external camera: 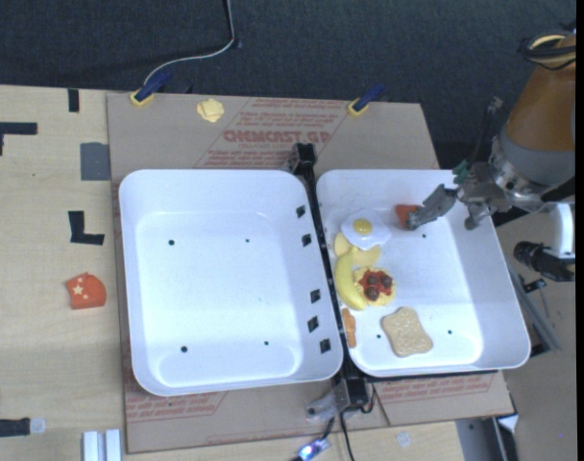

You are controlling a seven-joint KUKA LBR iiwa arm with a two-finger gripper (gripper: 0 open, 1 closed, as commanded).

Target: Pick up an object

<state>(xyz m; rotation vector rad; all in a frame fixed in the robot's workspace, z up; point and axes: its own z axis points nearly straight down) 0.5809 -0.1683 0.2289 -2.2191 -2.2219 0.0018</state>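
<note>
In the right bin (484,296) lie a small red-orange piece (404,213), a fried egg (361,229), a banana (348,281) with a red berry cluster (376,282) on it, a slice of bread (406,331) and a thin orange stick (349,327). My gripper (444,219) hangs over the bin's upper right part, open, its fingers spread wide. The left fingertip (417,219) is right beside the red-orange piece. Nothing sits between the fingers.
The left bin (138,257) adjoins the right one along a black-clipped seam. A red toy (86,291) lies on the bench to the left, and a yellow piece (210,110) on the cardboard behind the bins. The arm's orange band (547,104) stands at the right.
</note>
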